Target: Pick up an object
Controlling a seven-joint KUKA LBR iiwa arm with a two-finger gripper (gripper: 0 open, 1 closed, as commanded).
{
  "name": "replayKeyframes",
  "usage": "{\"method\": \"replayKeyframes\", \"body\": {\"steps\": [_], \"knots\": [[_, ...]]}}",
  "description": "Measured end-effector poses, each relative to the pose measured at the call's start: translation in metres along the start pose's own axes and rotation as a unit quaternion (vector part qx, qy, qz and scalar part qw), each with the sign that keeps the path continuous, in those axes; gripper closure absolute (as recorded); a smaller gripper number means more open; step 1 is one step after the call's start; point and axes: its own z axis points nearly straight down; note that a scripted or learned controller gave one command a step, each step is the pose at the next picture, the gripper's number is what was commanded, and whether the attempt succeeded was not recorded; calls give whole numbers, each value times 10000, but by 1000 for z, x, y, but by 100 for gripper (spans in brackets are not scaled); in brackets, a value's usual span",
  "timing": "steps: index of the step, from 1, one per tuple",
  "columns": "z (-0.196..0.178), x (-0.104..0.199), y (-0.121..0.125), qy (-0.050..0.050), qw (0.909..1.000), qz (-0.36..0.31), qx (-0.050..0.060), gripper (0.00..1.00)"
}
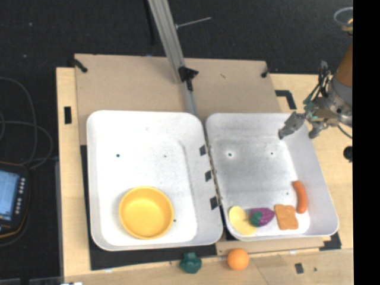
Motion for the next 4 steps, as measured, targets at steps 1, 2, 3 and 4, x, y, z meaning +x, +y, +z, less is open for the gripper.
{"method": "replayKeyframes", "body": {"steps": [1,2,3,4], "knots": [[0,0,0,-3,10000,-4,2,0],[42,-2,-2,-1,10000,14,20,0],[99,6,-8,6,10000,19,31,0],[140,6,-8,1,10000,28,8,0]]}}
